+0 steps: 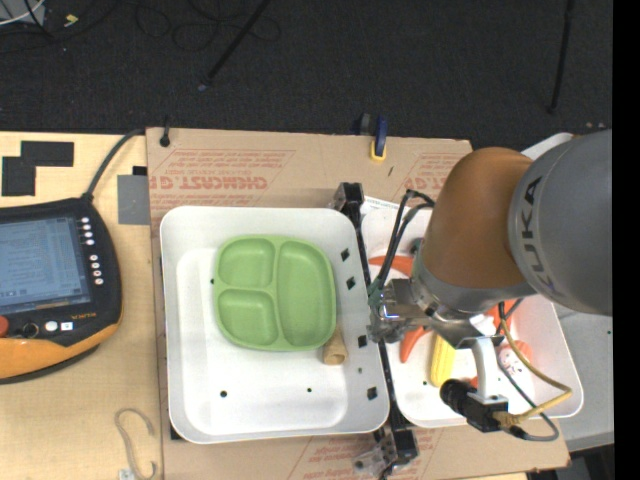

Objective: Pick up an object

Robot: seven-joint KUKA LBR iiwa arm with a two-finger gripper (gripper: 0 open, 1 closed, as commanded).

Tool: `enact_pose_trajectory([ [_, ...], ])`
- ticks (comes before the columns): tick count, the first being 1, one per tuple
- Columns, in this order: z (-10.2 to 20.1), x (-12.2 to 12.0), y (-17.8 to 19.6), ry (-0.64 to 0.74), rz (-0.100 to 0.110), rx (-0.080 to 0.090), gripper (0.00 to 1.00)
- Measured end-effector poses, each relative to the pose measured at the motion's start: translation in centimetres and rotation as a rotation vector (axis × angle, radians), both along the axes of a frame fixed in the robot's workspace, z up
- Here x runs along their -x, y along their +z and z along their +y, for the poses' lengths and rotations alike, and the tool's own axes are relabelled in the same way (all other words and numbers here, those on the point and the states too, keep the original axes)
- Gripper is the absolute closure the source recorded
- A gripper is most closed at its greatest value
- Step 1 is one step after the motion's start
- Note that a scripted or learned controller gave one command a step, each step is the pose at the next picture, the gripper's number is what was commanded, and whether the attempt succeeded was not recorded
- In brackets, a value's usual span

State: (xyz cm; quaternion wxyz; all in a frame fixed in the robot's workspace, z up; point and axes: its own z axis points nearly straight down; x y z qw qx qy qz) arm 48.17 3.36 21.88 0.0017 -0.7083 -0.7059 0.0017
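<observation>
The arm [500, 233] is reaching in from the right and hanging low over the right bin [565, 368], its orange band and grey wrist covering most of what is lying there. The claw [400, 313] is sitting near the divider between the two bins, pointing down toward the right bin's left side; whether it is wide or narrow I cannot tell, since the wrist is blocking it.

Peeking out around the wrist in the right bin are a yellow piece [441, 360], upright-looking and narrow, and orange pieces [412, 343] just beside it, with more orange showing near the upper left of the wrist. These are looking like small plastic toys: probably light, stiff and a little slippery, so a grip across the narrow middle would likely be serving best. The yellow piece seems the easiest target, being the most exposed.

In the left bin [190, 368] a green plate [275, 293] with three compartments is lying flat; it is probably light but broad, so only its rim would be offering a hold. A small tan block [334, 350] is resting just beside the plate's lower right corner, near the divider, and looks easy to pinch.
</observation>
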Motion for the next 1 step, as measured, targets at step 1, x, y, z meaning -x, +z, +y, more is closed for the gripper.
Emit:
enact_pose_trajectory([
  [1, 0.13, -0.79, 1.73, 0.003, -0.002, 0.0, 1.0],
])
